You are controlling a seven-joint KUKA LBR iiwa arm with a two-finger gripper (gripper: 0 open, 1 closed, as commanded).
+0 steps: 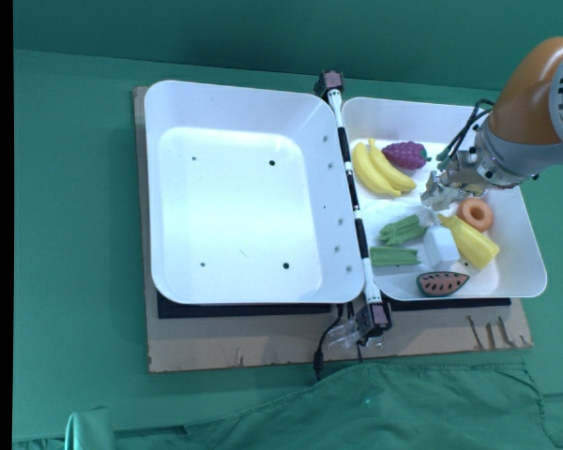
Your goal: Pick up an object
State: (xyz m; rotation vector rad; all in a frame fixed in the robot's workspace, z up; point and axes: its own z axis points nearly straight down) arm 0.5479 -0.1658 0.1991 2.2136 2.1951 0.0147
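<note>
Two shallow white bins sit side by side on the bench, which is covered in green cloth. The left bin (235,204) has only a few small dark dots on its floor. The right bin (521,251) carries all the toy food, seven pieces that can be counted: one bunch of two yellow bananas (380,169) near the dividing wall, one purple bunch of grapes (405,154) just beside the bananas' upper end, one orange ring-shaped doughnut (475,214), one yellow corn-like piece (471,241) lying at a slant just below the doughnut, one white block (440,247) touching that yellow piece on its left, one watermelon slice (442,283) near the bin's front wall, and green bean pods (401,230) in two clusters, one above the other, between the bananas and the watermelon. The single arm (535,111) comes in from the right, its orange band above the grey wrist, and the gripper (441,193) is low inside the right bin, in the middle of the food, between the grapes and the doughnut and just above the white block. Whether it is spread or pressed together cannot be told at this angle, and no piece is seen pinched in it.
</note>
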